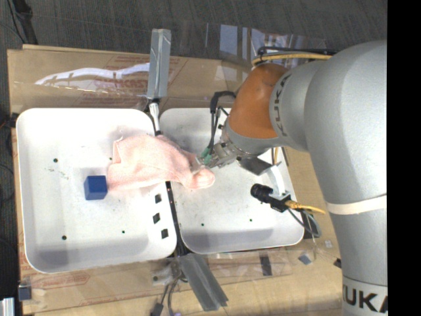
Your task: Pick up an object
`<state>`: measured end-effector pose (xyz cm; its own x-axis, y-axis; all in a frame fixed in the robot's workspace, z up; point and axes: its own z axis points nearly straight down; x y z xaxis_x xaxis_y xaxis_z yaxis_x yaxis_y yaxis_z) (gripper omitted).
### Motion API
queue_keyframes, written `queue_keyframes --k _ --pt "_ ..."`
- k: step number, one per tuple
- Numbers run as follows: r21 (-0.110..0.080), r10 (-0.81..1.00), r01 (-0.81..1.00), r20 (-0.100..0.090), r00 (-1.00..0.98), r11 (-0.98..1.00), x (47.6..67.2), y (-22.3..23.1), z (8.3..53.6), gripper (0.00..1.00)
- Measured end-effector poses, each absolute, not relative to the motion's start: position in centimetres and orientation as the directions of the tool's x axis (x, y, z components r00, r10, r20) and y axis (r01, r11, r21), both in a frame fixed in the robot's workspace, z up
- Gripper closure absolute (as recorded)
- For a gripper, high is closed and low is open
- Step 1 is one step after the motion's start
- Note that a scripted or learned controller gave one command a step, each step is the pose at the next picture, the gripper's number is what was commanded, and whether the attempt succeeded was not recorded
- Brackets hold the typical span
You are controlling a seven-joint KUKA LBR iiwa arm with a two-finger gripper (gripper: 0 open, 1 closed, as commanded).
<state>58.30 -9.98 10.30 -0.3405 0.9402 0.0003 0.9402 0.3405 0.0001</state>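
A pink cloth [154, 163] lies draped over the divider between the two white bins, most of it in the left bin [39, 143]. Its bunched end reaches into the right bin [230, 232]. A small blue cube [96, 187] sits on the left bin's floor, just left of the cloth. My gripper [208, 158] hangs low over the right bin's left side, right at the cloth's bunched end and touching or nearly touching it. The wrist hides the contact.
The grey arm with its orange band [260, 107] covers the right bin's far right part. A grey bar [158, 64] stands behind the bins at the divider. Brown bench surface [85, 71] surrounds both bins.
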Motion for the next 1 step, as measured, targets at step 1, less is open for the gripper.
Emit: queue_keyframes --k 1 --pt "-0.001 0.997 0.997 -0.001 -0.079 0.079 56.29 -8.03 19.19 1.00"
